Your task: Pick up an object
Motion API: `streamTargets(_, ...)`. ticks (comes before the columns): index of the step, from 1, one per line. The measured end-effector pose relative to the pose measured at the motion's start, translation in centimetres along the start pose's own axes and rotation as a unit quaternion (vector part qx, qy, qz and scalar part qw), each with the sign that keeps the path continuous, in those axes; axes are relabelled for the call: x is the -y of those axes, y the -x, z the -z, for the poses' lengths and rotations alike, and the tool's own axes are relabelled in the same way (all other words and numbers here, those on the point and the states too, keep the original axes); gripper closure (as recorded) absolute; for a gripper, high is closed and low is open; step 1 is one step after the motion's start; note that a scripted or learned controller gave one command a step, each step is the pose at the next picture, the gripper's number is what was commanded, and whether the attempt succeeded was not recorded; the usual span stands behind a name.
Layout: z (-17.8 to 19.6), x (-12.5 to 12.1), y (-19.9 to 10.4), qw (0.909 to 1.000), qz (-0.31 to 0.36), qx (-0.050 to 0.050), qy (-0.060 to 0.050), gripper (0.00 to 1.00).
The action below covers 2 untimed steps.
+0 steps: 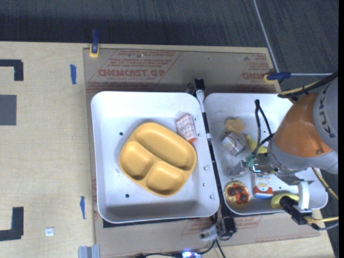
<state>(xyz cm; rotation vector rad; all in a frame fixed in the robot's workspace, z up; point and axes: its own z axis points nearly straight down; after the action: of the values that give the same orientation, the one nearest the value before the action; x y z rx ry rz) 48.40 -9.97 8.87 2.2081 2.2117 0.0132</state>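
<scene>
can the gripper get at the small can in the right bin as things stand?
Probably yes. The small can lies exposed near the middle of the right bin, with nothing on top. The gripper is low just beside it. The cracker and a yellow piece crowd it, so a clean grasp is uncertain.

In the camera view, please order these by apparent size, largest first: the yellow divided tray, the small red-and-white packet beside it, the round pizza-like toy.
1. Yellow divided tray, clearly largest.
2. Round pizza-like toy and red-and-white packet look about alike.

One fixed camera looks down at a slant from above the bench (43, 144), far enough to take in both the left bin (102, 160) (centred) and the right bin (215, 104) beside it.
</scene>
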Motion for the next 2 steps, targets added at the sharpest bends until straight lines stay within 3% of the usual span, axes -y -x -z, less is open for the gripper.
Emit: streamTargets(2, 0.05, -0.02, -0.47, 1.0000, -0.001, 0.002, 0.001, 0.00)
